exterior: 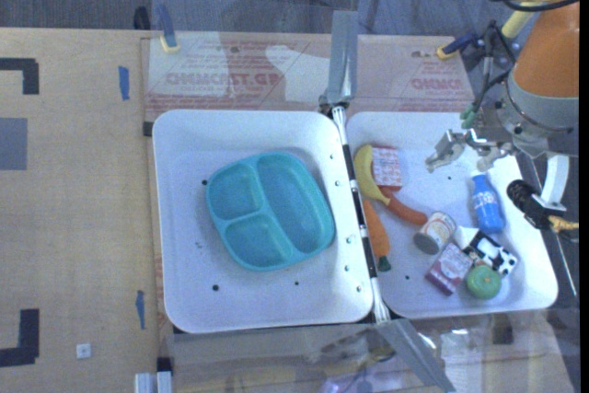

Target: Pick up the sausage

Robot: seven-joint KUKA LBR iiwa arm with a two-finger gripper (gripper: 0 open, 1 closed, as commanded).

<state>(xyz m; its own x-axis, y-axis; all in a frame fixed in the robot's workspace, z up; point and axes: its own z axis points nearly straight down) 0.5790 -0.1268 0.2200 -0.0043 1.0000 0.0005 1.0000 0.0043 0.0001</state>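
We hover our gripper (457,145) jaws spread and holding nothing, up and right of the sausage (405,208), pick not yet begun

the left shallow white plastic bin (179,225) holds a teal three-compartment plastic plate (270,209) near its middle. in the right shallow white plastic bin (419,294), a yellow banana (365,175) lies along the left wall with a small red-and-white packet (386,167) touching it. an orange carrot (375,236) lies below. farther right are a small tin can on its side (434,232), a blue bottle (485,203), a purple packet (450,267), a green round lid (483,282) and a black-and-white toy (491,251).
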